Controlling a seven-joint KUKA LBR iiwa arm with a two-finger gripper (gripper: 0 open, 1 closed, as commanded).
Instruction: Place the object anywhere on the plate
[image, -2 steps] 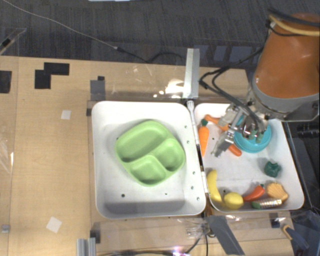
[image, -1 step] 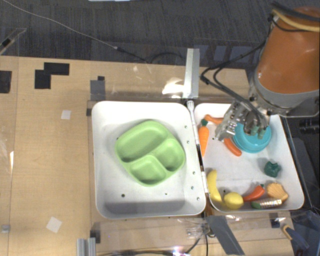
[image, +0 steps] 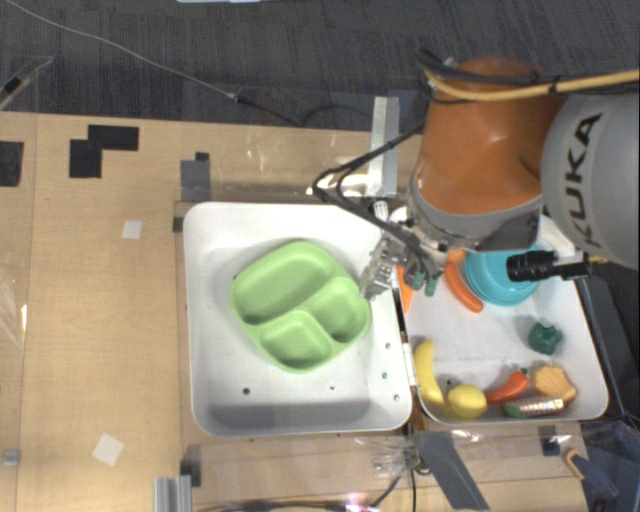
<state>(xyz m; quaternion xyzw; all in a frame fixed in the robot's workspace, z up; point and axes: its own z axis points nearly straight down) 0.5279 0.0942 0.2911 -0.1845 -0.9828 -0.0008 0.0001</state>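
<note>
My gripper (image: 385, 268) sits over the bin divider beside the green plate (image: 300, 305); can't tell its state.

Two white bins (image: 300, 415), one green plate (image: 300, 303).

I see the plate (image: 300, 317) in the left bin (image: 215, 400); toys, perhaps food, crowd the right bin (image: 590, 385).

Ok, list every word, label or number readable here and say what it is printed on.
"KUKA": black letters running vertically on the grey arm, at the right.
The green plate, the white bins and the toy food carry no readable text.
The black shapes on the bench are marks, not letters.
</note>
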